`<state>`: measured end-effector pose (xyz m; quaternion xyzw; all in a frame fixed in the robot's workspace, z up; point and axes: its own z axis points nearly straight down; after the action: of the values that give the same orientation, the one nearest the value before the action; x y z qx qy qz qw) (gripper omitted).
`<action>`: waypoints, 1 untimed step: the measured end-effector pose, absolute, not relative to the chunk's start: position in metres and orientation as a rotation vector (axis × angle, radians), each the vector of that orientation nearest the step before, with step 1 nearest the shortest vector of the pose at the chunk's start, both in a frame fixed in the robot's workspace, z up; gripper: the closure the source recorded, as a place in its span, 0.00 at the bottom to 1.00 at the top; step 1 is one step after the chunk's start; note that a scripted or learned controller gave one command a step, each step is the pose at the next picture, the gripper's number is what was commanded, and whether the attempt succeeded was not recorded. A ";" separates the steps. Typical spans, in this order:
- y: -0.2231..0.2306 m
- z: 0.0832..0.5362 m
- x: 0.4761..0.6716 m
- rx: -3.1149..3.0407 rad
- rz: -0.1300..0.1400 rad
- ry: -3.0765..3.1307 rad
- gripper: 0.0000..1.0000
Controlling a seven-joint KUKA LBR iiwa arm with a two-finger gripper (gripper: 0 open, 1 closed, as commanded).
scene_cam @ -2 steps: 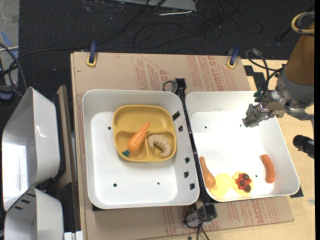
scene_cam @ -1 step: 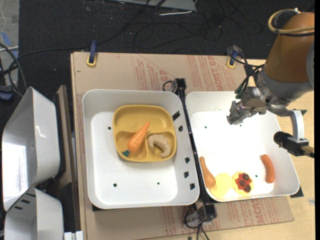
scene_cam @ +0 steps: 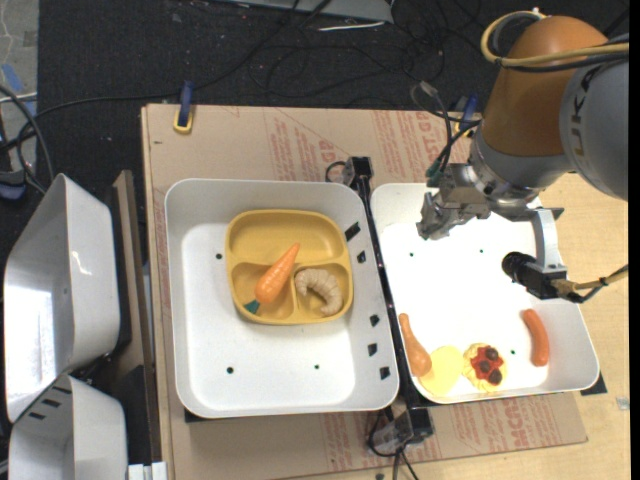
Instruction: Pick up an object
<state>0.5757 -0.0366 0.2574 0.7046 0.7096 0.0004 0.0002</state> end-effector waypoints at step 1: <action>0.016 0.241 0.596 2.212 0.002 2.229 1.00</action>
<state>0.5955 0.0157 0.2409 0.7043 0.7099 0.0006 0.0005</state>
